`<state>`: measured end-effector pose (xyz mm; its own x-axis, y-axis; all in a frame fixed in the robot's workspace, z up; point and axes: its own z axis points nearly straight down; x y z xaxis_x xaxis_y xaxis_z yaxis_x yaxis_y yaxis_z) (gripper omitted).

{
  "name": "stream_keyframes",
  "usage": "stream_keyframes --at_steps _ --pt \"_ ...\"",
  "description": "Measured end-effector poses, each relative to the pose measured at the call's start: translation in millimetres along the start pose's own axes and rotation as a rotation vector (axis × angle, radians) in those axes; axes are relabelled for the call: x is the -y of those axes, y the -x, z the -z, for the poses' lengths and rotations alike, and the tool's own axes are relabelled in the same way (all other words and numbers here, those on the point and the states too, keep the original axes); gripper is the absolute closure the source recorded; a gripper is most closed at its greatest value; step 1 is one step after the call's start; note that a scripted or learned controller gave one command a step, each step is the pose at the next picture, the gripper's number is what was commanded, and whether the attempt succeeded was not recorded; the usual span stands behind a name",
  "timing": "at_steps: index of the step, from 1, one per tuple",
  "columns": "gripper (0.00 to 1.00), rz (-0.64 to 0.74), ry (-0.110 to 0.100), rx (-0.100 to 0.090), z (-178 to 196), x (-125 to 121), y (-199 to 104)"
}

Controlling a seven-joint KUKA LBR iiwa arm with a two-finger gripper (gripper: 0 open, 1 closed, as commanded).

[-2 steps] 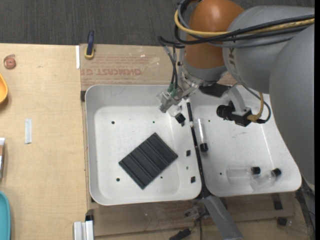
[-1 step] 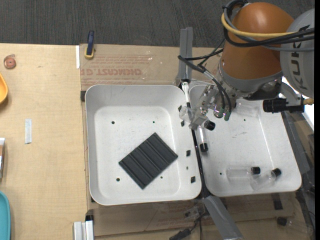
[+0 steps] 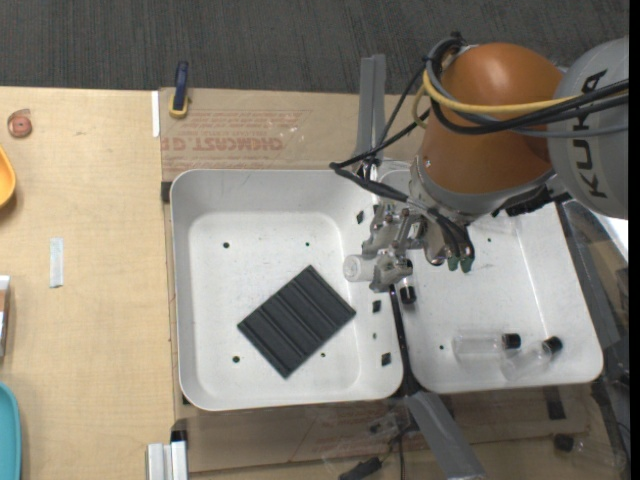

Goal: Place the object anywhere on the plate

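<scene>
A dark grey ribbed plate [image 3: 297, 320] lies flat and turned diagonally on the floor of the left bin [image 3: 200, 218]. My gripper [image 3: 388, 268] hangs over the ridge between the two bins, up and to the right of the plate. A small pale cylinder [image 3: 353, 267] sticks out from its left side at fingertip height, and the gripper looks shut on it. The grey arm with its orange band [image 3: 490, 108] comes in from the upper right and hides much of the right bin's back.
Two clear little bottles with black caps [image 3: 503, 349] lie near the front of the right bin [image 3: 570, 298]. A wooden bench top [image 3: 80, 268] with small loose items stretches to the left. A blue-handled clamp [image 3: 180, 88] sits behind the left bin.
</scene>
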<state>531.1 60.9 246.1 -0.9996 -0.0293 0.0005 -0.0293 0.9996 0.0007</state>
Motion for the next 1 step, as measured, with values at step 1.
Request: stream_keyframes --at_steps 1 --pt "1.0 0.295 0.0 0.004 64.0 29.3 9.2"
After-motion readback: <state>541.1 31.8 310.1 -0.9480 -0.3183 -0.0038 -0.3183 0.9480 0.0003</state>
